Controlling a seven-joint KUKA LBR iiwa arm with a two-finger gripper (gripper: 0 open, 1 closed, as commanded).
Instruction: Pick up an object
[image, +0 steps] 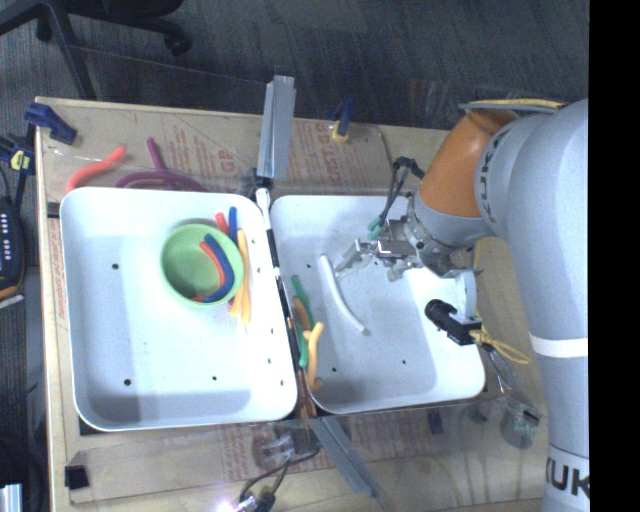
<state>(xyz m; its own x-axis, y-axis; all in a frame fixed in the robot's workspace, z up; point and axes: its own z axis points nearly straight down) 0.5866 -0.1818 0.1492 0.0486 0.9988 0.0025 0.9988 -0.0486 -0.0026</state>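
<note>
In the right bin (450, 375) lies a white curved strip (340, 292), running from upper left to lower right. Green and orange sticks (305, 330) lie along that bin's left wall. My gripper (368, 264) hangs over the upper middle of the right bin, just above and to the right of the white strip's upper end. Its silver fingers (347, 259) are spread open, and nothing is between them. The left bin (120, 380) holds a green bowl (190, 262) with red, blue, orange and yellow sticks (232, 262) in and beside it.
The grey arm with its orange band (462, 170) covers the right bin's upper right corner. A metal bar (274, 125) stands at the back between the bins. Red and purple items (130, 170) lie on the bench behind the left bin.
</note>
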